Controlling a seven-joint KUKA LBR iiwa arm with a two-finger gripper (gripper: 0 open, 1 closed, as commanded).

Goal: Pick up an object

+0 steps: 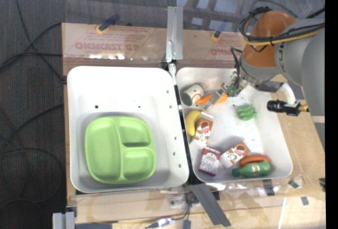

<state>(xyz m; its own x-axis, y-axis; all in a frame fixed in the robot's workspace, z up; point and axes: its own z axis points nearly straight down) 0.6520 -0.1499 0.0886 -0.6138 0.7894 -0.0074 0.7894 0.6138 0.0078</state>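
The hand (231, 88), grip state unclear, hangs over a slim orange carrot (216, 99) beside a white cup (191, 94).

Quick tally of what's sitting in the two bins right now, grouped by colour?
Green: 3, the divided tray, a leafy toy, a bottle
Orange or red: 2, a carrot, a sausage
Yellow: 1, a banana
White or printed: 4, a cup and three small cartons
Total: 10

Red "CHEMCAST GP" lettering marks the clear sheet (113, 46).
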